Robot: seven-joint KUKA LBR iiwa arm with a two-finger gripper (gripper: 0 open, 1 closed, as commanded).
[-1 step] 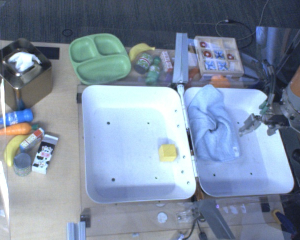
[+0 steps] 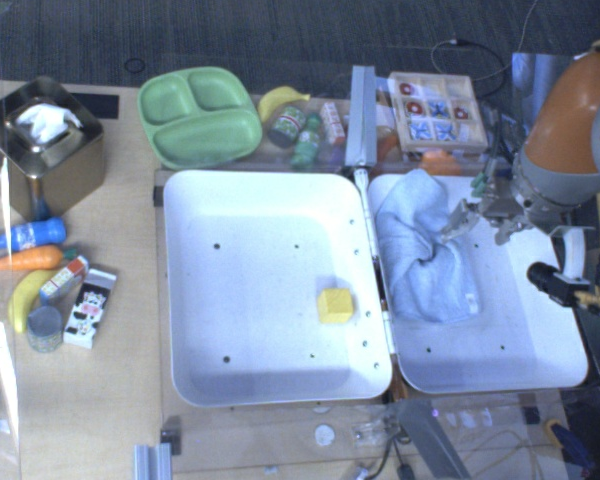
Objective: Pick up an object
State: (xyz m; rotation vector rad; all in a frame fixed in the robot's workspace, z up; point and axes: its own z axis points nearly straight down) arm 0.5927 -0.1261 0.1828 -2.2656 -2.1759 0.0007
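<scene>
Your gripper (image 2: 450, 236) is low over the blue cloth (image 2: 425, 253) in the right bin (image 2: 540, 358). I cannot tell what it has hold of. Go straight down on a thick fold, pinch, then lift slowly. The yellow block (image 2: 336, 305) sits alone in the left bin (image 2: 240, 268), an easier pick.

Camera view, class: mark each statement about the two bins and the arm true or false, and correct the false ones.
1. A yellow block lies in the left bin. True.
2. The light blue cloth lies in the left bin. False: it is in the right bin.
3. The gripper is over the right bin, at the cloth. True.
4. The green divided plate sits inside a bin. False: it rests on the bench beyond the left bin.
</scene>
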